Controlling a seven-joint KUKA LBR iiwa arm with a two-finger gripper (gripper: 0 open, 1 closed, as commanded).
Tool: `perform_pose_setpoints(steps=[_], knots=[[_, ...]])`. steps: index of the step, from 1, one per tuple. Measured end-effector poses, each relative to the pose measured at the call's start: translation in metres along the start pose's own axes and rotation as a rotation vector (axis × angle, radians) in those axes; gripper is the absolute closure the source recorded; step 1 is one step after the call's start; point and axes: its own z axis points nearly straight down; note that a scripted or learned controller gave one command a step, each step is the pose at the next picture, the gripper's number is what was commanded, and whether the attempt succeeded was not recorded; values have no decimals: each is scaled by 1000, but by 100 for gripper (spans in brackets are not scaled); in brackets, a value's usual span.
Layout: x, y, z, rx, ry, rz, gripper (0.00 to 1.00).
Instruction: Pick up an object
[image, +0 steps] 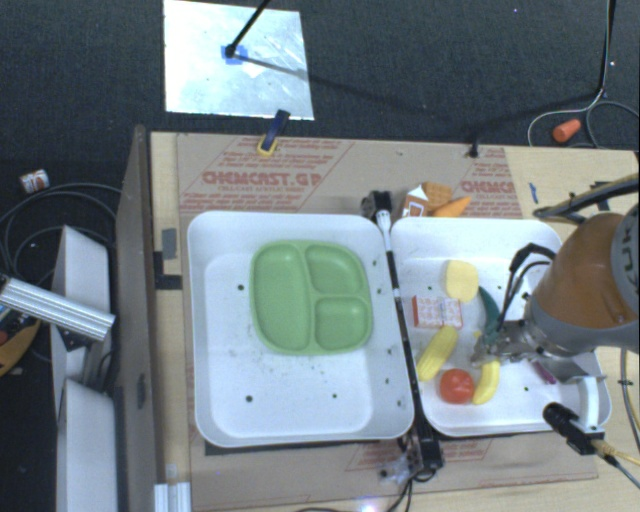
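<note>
1. The left bin (215, 400) holds a green divided plate (310, 297); nothing else is on it.
2. The right bin (520, 235) holds a yellow block (461, 279), a small red-printed card (437, 312), two bananas (437, 352) and a red tomato (457, 385).
3. The gripper (497, 345) is low in the right bin, just above the smaller banana (487, 382); whether it touches it, and how the fingers stand, I cannot tell.
</note>
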Motion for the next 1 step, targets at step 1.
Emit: perform_pose_setpoints(steps=[1], knots=[[66, 79, -94, -10, 0, -13, 100]])
